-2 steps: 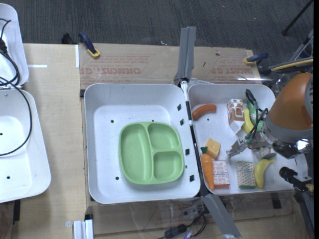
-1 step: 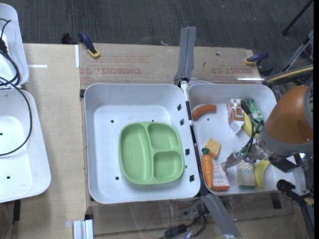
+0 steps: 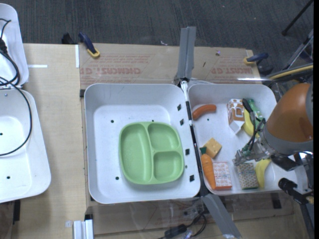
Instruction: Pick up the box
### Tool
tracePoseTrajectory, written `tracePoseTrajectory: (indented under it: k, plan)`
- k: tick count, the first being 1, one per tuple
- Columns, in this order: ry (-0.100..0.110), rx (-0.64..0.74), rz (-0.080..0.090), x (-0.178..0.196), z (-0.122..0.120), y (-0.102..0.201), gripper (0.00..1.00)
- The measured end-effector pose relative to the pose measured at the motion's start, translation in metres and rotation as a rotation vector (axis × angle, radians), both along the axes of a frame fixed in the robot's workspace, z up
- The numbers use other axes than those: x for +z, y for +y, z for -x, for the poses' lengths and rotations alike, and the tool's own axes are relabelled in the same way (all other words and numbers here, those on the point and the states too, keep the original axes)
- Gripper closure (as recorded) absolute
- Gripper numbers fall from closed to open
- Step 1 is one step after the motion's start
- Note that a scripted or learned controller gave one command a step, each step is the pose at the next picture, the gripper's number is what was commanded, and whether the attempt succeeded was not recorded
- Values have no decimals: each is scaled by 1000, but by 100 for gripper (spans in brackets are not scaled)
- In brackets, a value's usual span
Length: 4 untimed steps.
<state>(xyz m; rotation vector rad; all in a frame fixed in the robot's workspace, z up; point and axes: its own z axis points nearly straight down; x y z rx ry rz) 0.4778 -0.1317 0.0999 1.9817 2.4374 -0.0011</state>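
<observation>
In the right bin [image 3: 269,96], a small pink and white box [image 3: 222,176] lies flat near the front wall. Right beside it lies a grey speckled box [image 3: 247,176]. A white and orange carton [image 3: 235,114] stands toward the back. My gripper [image 3: 245,156] reaches in from the right and hangs low, just over the back edge of the speckled box. Nothing shows between its tips. The arm's orange band [image 3: 294,114] covers the bin's right side.
Around the boxes lie a carrot [image 3: 207,171], a cracker-like yellow square [image 3: 213,147], a sausage [image 3: 204,111] and two bananas [image 3: 261,169] [image 3: 247,126]. The left bin [image 3: 97,133] holds a green divided plate [image 3: 152,153]. A grey divider post [image 3: 186,54] stands between the bins.
</observation>
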Motion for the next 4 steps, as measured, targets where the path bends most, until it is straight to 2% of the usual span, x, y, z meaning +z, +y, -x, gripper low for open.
tracePoseTrajectory:
  k: [1, 2, 3, 4]
  plan:
    - [1, -66, -1, -9, -4, -5, 100]
    - [1, -68, 0, -9, -4, -6, 0]
    - [1, -38, 0, -9, -28, 36, 0]
    - [1, -57, 0, -9, 1, -21, 0]
